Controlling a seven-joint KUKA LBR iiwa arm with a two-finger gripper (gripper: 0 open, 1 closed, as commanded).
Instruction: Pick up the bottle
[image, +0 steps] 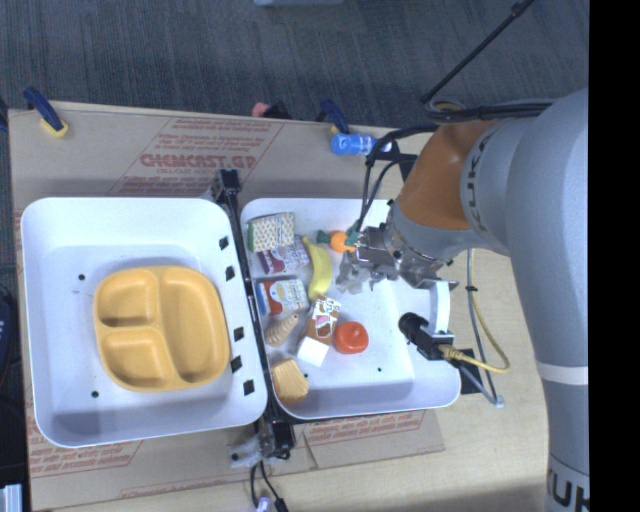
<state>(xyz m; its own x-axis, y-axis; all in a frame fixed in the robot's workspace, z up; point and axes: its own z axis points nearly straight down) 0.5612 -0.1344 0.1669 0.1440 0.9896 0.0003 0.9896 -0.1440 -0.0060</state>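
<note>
1. One bottle (322, 319), small, with a red and white label, lies just below-left of the hand (362, 268).
2. Whether the hand is clenched or released cannot be told.
3. One banana (319, 268) lies just left of the hand, one red tomato (350, 338) below it.
4. One yellow tray (160, 326) sits far left.
5. Two white bins (40, 300) rest on a cardboard-covered worktop (190, 150).

Count taken outward from the yellow divided tray (160, 325), one item, with three compartments. White bins: two, the left bin (40, 300) holding the tray, the right bin (400, 385) beside it. One banana (319, 270), one orange-red tomato-like piece (350, 338), and two small printed packets (283, 260) (283, 296) lie right of the tray. Blue clamps: three along the bench's far edge.
</note>
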